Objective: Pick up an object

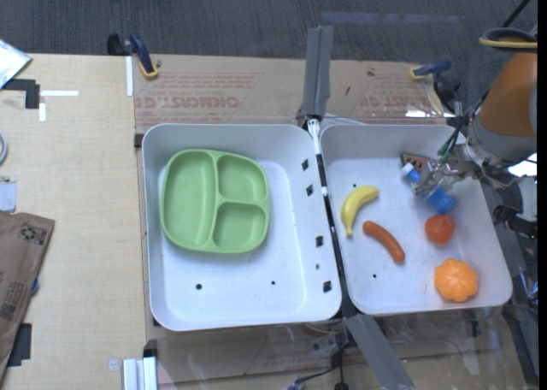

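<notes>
The right bin (376, 290) holds a yellow banana (358, 205), an orange-red sausage (385, 240), a red tomato (440, 229) and an orange (455, 280). My gripper (434, 180) hangs low over the far right part of this bin, reaching in from the right. A small blue object (442, 201) lies right at its tip, just above the tomato, and another blue bit (412, 175) shows at its left side. A red and dark wedge-shaped piece (415, 160) sits just behind the gripper. Whether the blue object is gripped is not clear.
The left bin (231, 294) holds a green divided plate (215, 201) in its far left part. A grey divider (318, 80) rises between the bins at the back. Cardboard (222, 89) lines the bench behind the bins. The arm's orange band (511, 89) stands at the right edge.
</notes>
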{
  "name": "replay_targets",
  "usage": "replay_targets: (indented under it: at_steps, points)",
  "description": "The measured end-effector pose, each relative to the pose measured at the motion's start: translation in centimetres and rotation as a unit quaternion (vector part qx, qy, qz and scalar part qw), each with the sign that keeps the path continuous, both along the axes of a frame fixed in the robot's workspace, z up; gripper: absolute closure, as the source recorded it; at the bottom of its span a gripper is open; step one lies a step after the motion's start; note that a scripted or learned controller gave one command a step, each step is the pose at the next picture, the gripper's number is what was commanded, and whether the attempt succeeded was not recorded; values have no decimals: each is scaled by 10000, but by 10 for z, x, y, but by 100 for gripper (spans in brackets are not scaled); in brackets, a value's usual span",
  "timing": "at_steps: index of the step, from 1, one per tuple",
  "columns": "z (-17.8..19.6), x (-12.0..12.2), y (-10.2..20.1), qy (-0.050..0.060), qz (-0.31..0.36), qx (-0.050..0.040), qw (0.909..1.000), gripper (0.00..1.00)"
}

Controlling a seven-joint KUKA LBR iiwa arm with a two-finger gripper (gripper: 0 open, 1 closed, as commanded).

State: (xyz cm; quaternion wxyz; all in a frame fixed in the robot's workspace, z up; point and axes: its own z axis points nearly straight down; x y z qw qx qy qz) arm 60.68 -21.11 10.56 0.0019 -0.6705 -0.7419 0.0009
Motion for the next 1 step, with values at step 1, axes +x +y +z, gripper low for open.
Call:
replay_targets:
  at_steps: [1]
  points:
    - [124, 11, 83, 3, -1094, -17, 9940, 100]
